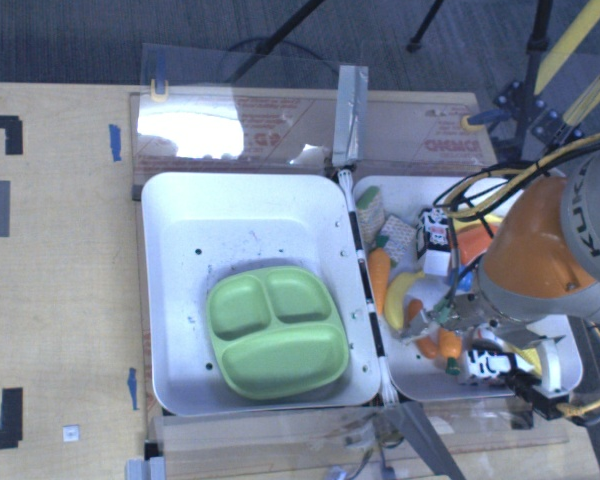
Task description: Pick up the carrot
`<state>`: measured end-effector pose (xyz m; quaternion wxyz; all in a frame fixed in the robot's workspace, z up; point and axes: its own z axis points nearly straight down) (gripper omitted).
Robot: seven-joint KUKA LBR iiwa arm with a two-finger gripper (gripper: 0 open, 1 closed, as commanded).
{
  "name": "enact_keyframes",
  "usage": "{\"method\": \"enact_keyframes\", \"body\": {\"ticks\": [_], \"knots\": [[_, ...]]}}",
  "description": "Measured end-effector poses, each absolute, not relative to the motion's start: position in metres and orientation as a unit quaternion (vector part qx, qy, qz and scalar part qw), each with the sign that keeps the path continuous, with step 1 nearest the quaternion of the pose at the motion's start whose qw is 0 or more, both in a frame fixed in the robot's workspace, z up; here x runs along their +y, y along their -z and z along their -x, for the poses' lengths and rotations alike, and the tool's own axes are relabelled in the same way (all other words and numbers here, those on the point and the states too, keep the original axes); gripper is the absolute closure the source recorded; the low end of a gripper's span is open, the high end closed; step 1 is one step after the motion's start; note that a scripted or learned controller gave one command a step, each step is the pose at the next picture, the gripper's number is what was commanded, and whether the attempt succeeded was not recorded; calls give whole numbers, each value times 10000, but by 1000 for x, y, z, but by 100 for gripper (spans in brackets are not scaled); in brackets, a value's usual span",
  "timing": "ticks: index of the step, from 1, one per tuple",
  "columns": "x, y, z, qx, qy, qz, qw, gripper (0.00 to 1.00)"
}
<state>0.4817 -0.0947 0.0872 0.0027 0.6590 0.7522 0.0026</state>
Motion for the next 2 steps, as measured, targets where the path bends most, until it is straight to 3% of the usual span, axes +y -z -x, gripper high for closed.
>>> {"method": "enact_keyframes", "body": {"ticks": [1, 2], "knots": [[-95, -97, -482, 7515, -31, -6598, 44, 100], [-41, -215, -501, 7322, 2, -6811, -1, 100]]}}
